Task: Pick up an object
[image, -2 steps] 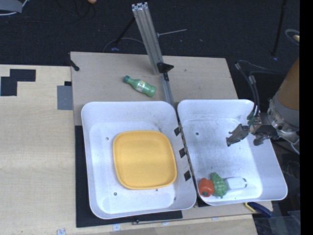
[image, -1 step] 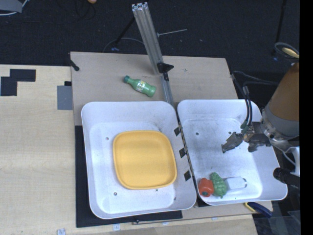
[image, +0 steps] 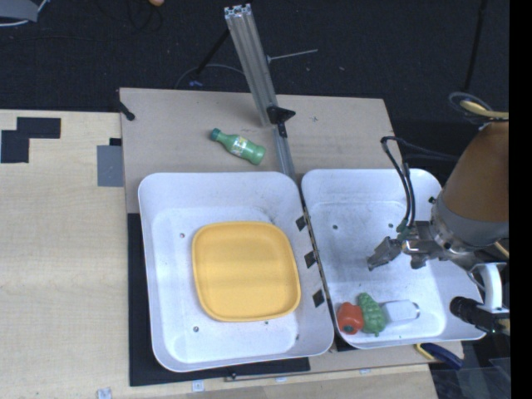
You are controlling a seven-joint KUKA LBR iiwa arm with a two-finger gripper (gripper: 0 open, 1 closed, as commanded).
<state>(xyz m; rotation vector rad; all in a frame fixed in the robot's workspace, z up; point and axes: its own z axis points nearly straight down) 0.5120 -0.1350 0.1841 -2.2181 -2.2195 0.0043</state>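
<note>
Near the right bin's (image: pixel 366 191) front edge lie a red and green toy (image: pixel 362 315) and a clear piece (image: pixel 401 311). The fingers (image: pixel 384 254) hover above and behind them, apart from both, holding nothing; how far open, I cannot tell. Left bin (image: pixel 158 223) holds a yellow plate (image: pixel 245 269). A green bottle (image: pixel 238 146) lies on the surface (image: pixel 332 131) behind.

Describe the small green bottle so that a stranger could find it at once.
Start at the two white bins and look at the bare board behind the left one. The green bottle lies there on its side, near the slanted metal rail. It is outside the bins.

Yellow plate (image: pixel 246 270), green bottle (image: pixel 238 146)
</note>
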